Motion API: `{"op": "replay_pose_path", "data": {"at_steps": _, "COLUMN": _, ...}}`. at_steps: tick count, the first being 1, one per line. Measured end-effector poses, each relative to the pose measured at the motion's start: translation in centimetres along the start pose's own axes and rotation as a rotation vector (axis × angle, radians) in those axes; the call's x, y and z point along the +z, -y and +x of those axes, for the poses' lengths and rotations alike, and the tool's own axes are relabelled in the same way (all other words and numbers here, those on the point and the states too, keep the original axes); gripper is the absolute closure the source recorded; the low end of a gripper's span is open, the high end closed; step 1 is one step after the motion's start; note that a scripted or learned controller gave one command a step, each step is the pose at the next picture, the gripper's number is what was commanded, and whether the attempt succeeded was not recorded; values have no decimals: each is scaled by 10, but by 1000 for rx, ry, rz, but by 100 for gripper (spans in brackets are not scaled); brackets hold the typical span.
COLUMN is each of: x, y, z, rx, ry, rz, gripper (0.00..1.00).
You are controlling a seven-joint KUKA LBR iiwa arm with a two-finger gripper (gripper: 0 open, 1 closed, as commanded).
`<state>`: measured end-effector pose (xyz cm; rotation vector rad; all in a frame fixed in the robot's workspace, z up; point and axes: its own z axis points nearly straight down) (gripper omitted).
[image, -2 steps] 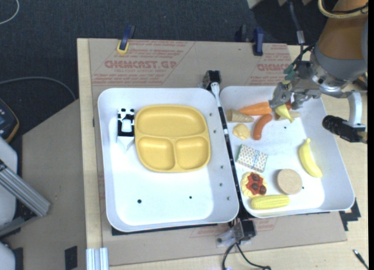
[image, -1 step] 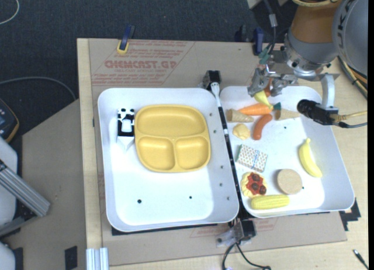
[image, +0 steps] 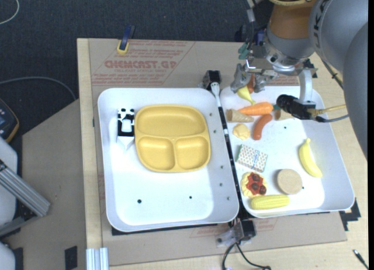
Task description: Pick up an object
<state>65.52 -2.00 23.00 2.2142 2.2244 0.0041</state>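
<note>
The brown board point(image: 152, 58) covering the tabletop bears the red printed legend "CHEMCAST GP"; the smaller print below it is not legible.

The gripper point(image: 251, 83) is positioned just above the orange carrot point(image: 257, 109), at the far edge of the white bin point(image: 333, 146). Whether the gripper is open or closed cannot be determined, and no item is seen held in it. A small yellow curved piece point(image: 245, 94) lies directly below the gripper, just beside the carrot's thick end.

Contents of the carrot's bin, located from the carrot:
- tan bread piece point(image: 236, 115): touching its thick end
- red-orange sausage point(image: 261, 125): just beneath
- pale yellow lump point(image: 241, 131): near, toward the viewer
- patterned square wafer point(image: 252, 158), red-topped pizza piece point(image: 253, 184), yellow corn cob point(image: 269, 202), round tan biscuit point(image: 288, 181), yellow banana point(image: 310, 158): well apart, toward the viewer

The second white bin point(image: 169, 198), to the view's left of the carrot, holds a yellow three-compartment plate point(image: 172, 137) and a small black-and-white object point(image: 125, 124).
</note>
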Motion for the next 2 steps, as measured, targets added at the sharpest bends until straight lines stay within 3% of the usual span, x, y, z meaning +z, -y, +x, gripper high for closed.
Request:
{"op": "replay_pose_path", "data": {"at_steps": 1, "x": 5, "y": -14, "z": -7, "rx": 4, "ry": 2, "rz": 0, "gripper": 100}}
{"op": "replay_pose_path", "data": {"at_steps": 2, "x": -4, "y": -1, "z": -2, "rx": 4, "ry": 0, "rz": 6, "gripper": 100}}
